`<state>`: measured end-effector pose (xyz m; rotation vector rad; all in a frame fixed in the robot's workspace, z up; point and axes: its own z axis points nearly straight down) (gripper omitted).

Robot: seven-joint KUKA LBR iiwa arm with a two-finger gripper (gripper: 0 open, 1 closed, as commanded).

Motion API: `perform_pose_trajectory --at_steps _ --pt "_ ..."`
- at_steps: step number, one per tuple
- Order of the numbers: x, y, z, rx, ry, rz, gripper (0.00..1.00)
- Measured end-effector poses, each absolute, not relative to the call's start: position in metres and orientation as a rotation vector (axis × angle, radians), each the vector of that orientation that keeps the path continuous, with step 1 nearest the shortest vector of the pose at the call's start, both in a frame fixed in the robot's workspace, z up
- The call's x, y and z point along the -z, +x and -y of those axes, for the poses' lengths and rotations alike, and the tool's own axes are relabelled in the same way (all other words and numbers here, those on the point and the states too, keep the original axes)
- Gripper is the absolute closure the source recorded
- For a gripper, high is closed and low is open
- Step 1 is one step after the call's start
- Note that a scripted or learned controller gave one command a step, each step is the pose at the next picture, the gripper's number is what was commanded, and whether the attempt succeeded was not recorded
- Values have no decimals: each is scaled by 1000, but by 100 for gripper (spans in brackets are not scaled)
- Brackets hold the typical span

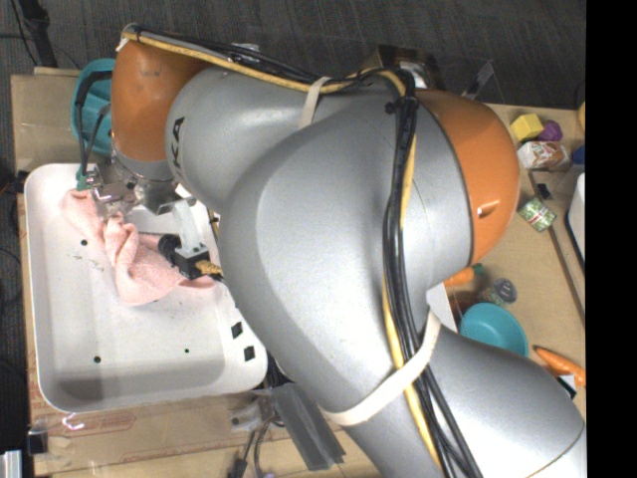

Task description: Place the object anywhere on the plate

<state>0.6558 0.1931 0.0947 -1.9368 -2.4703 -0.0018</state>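
Most of the scene is taken up by the arm [338, 257], a bulky run of smooth matte grey castings with glossy orange bands, black and yellow cables strapped along it with pale ties. Near and to the left lies the left bin [119, 366], a shallow white plastic tray with rounded corners, a few dark specks on its floor, and scuffed wood bench [30, 108] showing around it. Farther in, a soft pink cloth [134, 262] lies crumpled on the bin floor, folds bunched and limp. The gripper [109, 189] hangs over the cloth's far end, a cluster of pale metal and black fittings; its fingertips are lost against the fabric, so whether they stand apart or pinch the cloth I cannot tell. To the right, partly hidden by the arm, sit a teal bowl [495, 327], an orange carrot-like toy [559, 360] and a small greyish piece beside the bowl. Farther right lie a yellow block [527, 125] and small printed packets. At the far left a teal plastic shape [92, 96] peeks from behind the orange joint, too hidden to name.
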Motion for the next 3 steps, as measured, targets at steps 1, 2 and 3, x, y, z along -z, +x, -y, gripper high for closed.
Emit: perform_pose_trajectory --at_steps 1,2,3 --pt "-98 582 -197 26 -2373 2072 100" --pt "-152 649 -191 -3 -2185 2254 100" --pt "-154 604 -165 -5 -1973 2441 100"
